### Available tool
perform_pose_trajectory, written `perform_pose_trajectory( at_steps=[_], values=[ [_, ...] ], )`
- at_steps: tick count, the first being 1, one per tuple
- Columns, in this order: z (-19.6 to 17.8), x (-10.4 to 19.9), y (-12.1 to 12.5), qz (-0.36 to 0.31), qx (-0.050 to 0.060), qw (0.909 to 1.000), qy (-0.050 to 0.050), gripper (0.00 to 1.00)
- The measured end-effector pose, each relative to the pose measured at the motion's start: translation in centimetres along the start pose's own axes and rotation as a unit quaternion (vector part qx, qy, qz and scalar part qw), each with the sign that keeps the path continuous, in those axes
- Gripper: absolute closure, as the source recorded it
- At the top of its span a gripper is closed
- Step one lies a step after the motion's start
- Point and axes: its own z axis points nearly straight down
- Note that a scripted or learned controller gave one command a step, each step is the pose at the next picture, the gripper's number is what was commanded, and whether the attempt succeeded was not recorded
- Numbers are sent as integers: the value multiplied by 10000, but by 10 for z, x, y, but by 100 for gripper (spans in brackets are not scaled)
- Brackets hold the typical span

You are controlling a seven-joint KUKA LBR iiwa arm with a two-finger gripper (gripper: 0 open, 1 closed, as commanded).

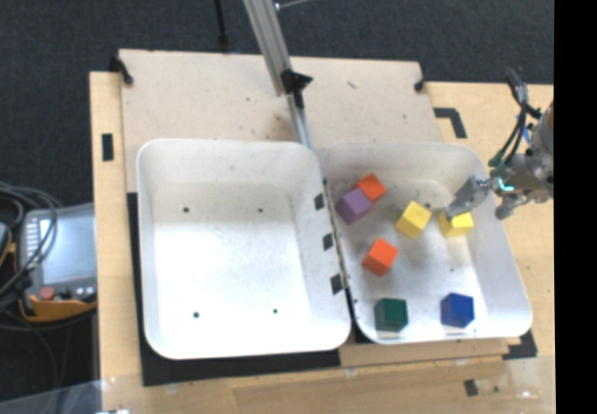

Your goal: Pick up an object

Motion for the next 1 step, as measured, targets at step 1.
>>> perform_pose_trajectory(
  at_steps=[1],
  values=[
    [-2, 0, 1, 1, -19, 10000, -4, 0]
  ],
)
